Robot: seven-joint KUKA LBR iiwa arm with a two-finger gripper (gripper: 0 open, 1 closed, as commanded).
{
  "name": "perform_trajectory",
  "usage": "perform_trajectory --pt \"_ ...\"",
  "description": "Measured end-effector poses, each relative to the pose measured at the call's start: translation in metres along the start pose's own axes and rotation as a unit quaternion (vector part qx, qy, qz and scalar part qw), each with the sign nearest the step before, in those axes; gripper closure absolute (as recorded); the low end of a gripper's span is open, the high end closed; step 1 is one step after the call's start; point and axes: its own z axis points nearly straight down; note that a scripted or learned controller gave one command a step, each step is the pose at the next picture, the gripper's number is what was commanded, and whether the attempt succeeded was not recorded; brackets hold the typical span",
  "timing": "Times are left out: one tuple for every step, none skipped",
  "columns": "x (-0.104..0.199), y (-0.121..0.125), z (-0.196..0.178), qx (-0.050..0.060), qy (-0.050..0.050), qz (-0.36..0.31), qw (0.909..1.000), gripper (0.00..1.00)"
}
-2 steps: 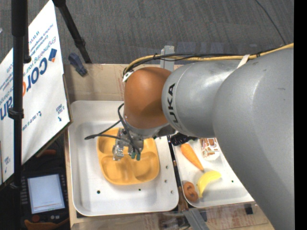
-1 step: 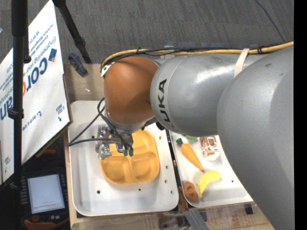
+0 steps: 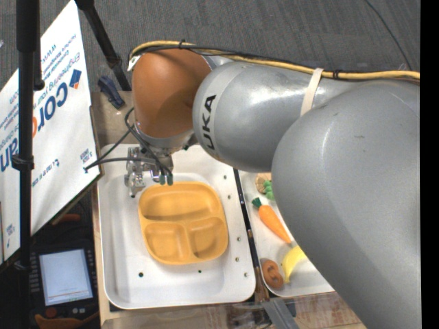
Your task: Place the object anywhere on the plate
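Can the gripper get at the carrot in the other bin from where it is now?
Probably yes: the carrot lies uncovered on top, but the gripper sits over the plate's far edge, so it must cross over.

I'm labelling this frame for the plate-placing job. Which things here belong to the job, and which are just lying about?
Job:
- yellow divided plate in the left bin
- gripper at the plate's far-left rim; whether it holds anything cannot be told

Lying about, in the right bin:
- toy carrot
- banana
- brown round toy
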Motion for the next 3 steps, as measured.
perform_trajectory --pt "0.056 0.004 -0.062 0.000 -0.001 -0.288 0.9577 1.00" --pt "0.092 -0.056 -0.038 0.000 0.001 -0.410 0.9122 1.00" --pt "0.051 -0.099 0.023 0.001 -0.005 -0.434 0.9009 1.00"
